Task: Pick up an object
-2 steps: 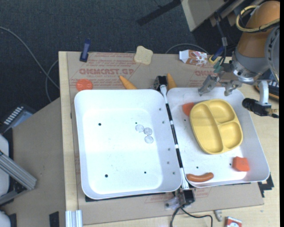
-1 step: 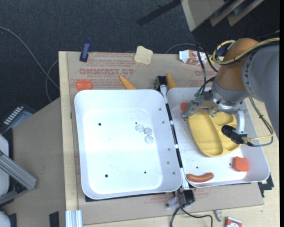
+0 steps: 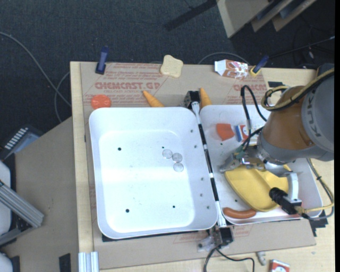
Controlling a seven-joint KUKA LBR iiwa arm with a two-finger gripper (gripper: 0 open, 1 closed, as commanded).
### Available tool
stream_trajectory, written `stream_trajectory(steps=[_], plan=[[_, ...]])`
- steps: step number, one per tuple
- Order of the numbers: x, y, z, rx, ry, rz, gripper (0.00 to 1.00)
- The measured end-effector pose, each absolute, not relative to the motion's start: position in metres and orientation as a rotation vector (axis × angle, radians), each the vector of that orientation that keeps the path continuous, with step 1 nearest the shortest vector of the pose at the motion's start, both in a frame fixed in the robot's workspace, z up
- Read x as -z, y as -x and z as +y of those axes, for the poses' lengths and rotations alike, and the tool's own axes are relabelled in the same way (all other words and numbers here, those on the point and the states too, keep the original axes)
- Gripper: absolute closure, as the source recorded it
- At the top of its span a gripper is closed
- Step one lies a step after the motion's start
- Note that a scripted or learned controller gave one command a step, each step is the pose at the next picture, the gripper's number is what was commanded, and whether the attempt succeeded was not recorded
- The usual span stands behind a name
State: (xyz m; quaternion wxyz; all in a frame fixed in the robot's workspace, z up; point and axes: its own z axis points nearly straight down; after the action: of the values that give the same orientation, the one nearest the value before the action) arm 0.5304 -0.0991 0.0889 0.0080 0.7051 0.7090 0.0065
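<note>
The floor [image 3: 79,32] is dark carpet, blue-grey and speckled. A thin pale cable [image 3: 40,64] loops across it at the upper left. At the top right stands light wooden furniture [image 3: 260,13], with a dark bar [image 3: 188,16] slanting beside it. At the lower left, a grey metal rail [image 3: 21,204] lies at an angle, and a small dark ribbed piece [image 3: 16,139] sits above it by the left edge. The bench [image 3: 87,212] is pale wood, covered with a brown cardboard sheet [image 3: 127,79] printed in red letters. Light is even and soft, with a bright glare on the left bin [image 3: 101,175] floor.
</note>
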Motion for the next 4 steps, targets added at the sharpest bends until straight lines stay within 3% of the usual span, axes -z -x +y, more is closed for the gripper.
stream_trajectory(steps=[1,2,3,4], plan=[[-0.085,-0.619,-0.104,0.000,-2.221,2.222,0.00],[-0.095,-0.616,-0.107,0.015,-2.233,2.219,1.00],[-0.185,-0.573,-0.042,-0.003,-2.220,2.224,1.00],[-0.205,-0.540,-0.052,0.002,-2.224,2.223,1.00]])
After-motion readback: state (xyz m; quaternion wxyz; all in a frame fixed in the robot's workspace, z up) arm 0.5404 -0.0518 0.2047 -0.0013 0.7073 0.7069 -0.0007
